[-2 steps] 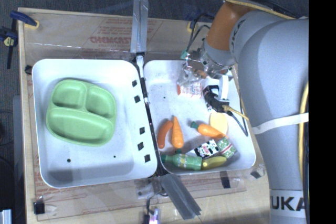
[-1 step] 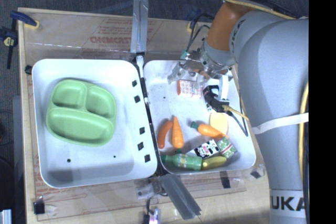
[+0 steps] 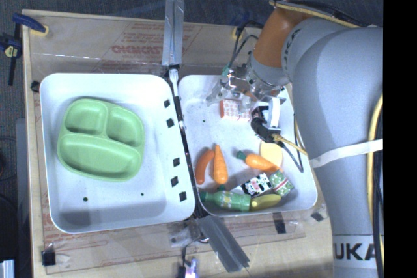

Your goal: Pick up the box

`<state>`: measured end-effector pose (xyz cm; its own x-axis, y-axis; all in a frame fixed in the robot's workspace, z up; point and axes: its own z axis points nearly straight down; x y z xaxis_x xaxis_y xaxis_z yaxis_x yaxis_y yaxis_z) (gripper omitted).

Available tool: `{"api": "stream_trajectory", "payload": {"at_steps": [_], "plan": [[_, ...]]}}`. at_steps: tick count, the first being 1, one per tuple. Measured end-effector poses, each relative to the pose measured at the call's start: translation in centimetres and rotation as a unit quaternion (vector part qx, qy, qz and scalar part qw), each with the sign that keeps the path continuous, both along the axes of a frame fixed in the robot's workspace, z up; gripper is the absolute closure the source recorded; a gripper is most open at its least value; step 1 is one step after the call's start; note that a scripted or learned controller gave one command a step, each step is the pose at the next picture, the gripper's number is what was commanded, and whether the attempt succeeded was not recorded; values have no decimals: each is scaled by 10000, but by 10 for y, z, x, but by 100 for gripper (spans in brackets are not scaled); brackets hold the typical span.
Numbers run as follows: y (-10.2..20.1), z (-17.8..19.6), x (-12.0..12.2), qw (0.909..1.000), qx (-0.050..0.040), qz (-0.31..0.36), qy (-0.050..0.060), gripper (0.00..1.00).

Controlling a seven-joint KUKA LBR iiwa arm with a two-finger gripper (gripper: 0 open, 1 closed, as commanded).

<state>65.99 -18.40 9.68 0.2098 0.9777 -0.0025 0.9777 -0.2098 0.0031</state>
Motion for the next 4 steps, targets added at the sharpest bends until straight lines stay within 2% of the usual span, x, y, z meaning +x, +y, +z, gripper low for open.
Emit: {"api": "stream_trajectory", "payload": {"at_steps": [1,2,3,4], "plan": [[0,9,1,10000,-6,32,11,100],[1,9,1,10000,-6,34,11,0],[-15,1,1,9986,15,530,-12,0],[-14,10,3,9984,3,562,-10,100]]}}
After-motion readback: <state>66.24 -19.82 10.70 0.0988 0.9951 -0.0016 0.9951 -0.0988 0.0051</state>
